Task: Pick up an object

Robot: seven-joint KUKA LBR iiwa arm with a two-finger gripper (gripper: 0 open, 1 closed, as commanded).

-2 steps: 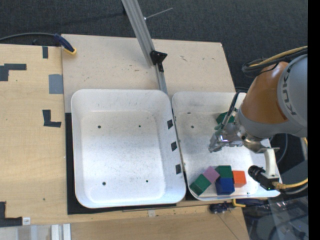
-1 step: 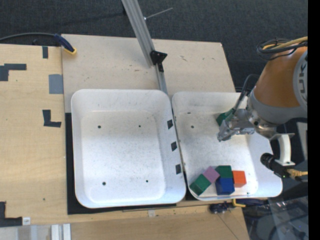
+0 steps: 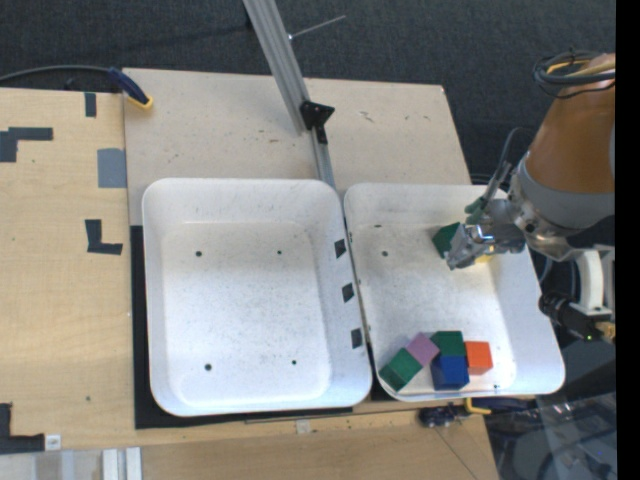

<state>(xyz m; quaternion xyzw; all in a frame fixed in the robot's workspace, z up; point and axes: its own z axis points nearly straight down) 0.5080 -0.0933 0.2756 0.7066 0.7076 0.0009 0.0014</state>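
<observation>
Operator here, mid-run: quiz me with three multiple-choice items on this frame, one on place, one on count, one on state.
1. Where are the clustered blocks?
A. right bin, near corner
B. left bin, centre
C. on the bench

2. How many blocks are in that cluster?
A. two
B. five
C. eight

3. Where is the pincer?
A. over the left bin
B. over the right bin, beside a green object
C. outside both bins

Answers: 1 A, the cluster lies in the right bin. 2 B: two green, one purple, one blue, one orange. 3 B, the pincer sits next to the green object.
</observation>
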